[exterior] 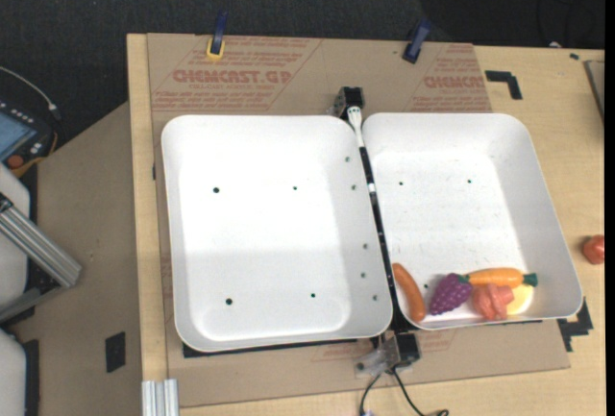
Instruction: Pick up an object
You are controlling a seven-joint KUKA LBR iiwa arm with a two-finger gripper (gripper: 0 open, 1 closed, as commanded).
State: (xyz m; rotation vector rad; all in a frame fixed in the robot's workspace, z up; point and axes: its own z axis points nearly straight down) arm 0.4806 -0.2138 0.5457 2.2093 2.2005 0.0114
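Bench stock, viewed from above: two shallow white bins set side by side on a brown board, joined along a dark centre seam. The left bin (259, 232) has a bare floor marked with four small dark dots. The right bin (461, 164) holds all the pickable stock, gathered against its near wall, probably because the tray floor slopes or the items have been swept that way. The items, from the seam outward: an orange-red sausage-shaped toy (408, 293) lying at a slant near the seam; a purple grape bunch (449, 294) just beside it; a carrot (499, 278) with a green tip lying across the top of the group; a pink-red piece (490, 303) beneath the carrot; and a pale yellow piece (520, 301) touching the far side. The cluster is tight, so a pick would favour the sausage toy or the carrot, each with an exposed side. A small red object (594, 250) sits on the bench outside the right bin. The pincer's state cannot be told. The pick has not begun.
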